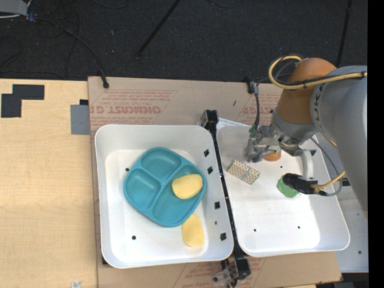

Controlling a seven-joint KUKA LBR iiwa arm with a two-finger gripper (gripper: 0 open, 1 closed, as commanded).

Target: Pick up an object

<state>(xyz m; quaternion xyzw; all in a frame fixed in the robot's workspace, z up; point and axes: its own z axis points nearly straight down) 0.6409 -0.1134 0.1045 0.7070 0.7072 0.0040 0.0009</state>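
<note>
Your gripper (259,152) sits low in the right bin (300,236), near its back-left part, right up against a small orange object (272,155). You can't tell from this angle how the gripper is set or whether it has anything.

Just in front-left of the gripper lies 1 patterned packet (243,172), tilted, close to the divider (219,179) between the bins. To the right, 1 green object (288,186) lies near the right wall with a black cable part over it. That's 3 loose things in this bin, all bunched in the back half; the front half is open white floor.

The arm (336,113), grey with its orange band (303,95), crowds the right bin's back-right corner.

The left bin (114,245) holds 1 teal sectioned plate (150,185) and 2 yellow pieces: 1 on the plate (188,186), 1 on the floor (193,231) just in front of the plate. The plate nearly reaches the divider side; there's a little room along the left and front walls.

Cardboard (156,101) under the bins carries red print, upside down to you; part looks like "CHEMCRAT", the rest unreadable.
</note>
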